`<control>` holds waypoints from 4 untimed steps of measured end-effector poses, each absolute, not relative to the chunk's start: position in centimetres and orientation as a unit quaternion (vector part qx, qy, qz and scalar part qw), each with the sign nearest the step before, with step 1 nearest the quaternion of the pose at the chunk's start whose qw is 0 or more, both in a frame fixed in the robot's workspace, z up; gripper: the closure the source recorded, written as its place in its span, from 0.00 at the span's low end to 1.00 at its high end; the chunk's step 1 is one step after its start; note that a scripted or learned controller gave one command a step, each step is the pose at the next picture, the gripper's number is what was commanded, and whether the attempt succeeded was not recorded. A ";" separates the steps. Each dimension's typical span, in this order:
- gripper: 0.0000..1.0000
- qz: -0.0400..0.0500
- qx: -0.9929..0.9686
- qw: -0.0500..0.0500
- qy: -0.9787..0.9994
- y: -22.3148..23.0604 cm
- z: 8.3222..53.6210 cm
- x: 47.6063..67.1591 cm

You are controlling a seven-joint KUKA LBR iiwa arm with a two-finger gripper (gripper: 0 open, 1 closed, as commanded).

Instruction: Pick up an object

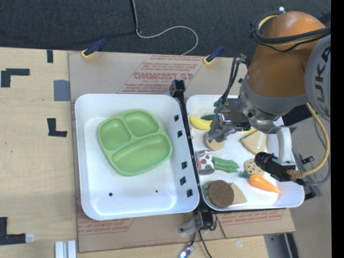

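My gripper (217,132) hangs low over the upper left part of the right bin (290,202). Directly under its tip lies a small tan piece (214,143), partly hidden by it. A yellow banana (200,123) lies just to the left. Nearer the front are a small printed can (204,162), a green vegetable (226,164), a dark round cookie (220,193), an orange carrot (263,183) and a pale spotted block (250,167). A tan wedge (251,142) sits to the right of the gripper.
The left bin (88,144) holds a green divided plate (135,141). A black divider (184,138) with clips runs between the bins. The arm's bulky orange and grey body (285,63) covers the right bin's far right corner.
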State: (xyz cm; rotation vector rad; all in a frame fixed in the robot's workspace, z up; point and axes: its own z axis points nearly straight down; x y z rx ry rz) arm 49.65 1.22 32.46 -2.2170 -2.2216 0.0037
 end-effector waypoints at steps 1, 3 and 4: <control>1.00 0.002 -0.708 0.001 -0.707 -1.3 27.7 51.3; 1.00 0.000 -0.706 0.000 -0.708 2.9 30.5 48.3; 1.00 0.000 -0.706 0.000 -0.708 10.1 39.3 48.4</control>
